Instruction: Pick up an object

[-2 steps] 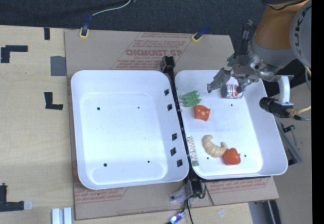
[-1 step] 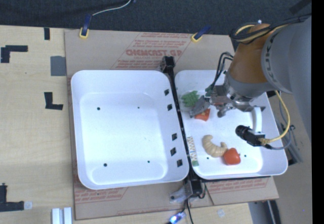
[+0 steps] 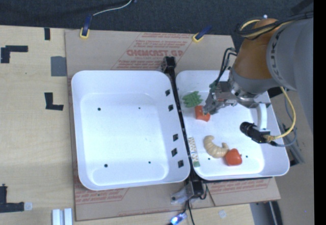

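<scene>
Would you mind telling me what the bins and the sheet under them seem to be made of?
The two white bins look like smooth moulded plastic: rounded corners and a soft sheen, though coated metal is possible. The brown sheet beneath them looks like matte cardboard, going by its tan colour and red printed lettering.

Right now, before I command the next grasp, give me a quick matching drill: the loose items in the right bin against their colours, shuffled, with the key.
Things:
1. leafy item beside the divider
2. small block just below the gripper
3. curved piece near the bin's front
4. rounded item touching that curved piece

Colours:
A. cream
B. red
C. green
D. orange-red

Pairs: 1-C, 2-D, 3-A, 4-B
</scene>
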You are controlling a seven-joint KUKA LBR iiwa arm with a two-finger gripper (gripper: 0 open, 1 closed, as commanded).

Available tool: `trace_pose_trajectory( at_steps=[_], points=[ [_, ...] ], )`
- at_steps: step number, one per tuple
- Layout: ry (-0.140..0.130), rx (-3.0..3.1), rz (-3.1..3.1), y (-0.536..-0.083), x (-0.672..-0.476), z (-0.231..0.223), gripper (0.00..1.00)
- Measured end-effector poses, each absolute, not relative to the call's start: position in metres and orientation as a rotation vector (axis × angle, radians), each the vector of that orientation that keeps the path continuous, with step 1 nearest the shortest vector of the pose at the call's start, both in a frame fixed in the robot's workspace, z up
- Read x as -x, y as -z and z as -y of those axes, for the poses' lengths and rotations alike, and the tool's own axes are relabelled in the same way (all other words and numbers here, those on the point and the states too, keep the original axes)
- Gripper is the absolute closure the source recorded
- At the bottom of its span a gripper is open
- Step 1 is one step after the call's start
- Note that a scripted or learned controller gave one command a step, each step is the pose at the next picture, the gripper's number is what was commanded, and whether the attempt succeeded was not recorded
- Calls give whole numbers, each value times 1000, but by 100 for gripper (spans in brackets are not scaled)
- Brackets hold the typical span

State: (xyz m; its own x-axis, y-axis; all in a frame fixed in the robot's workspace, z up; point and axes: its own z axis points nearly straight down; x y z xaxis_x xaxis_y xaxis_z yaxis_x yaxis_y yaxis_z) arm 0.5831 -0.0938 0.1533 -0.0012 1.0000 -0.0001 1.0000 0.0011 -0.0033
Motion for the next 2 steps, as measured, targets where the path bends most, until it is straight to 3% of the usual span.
trace_pose_trajectory(
  at_steps=[1, 2],
  points=[
    [5, 2212, 2235, -186, -620, 3, 100],
    [-4, 2217, 2221, -206, -553, -9, 100]
  ],
)
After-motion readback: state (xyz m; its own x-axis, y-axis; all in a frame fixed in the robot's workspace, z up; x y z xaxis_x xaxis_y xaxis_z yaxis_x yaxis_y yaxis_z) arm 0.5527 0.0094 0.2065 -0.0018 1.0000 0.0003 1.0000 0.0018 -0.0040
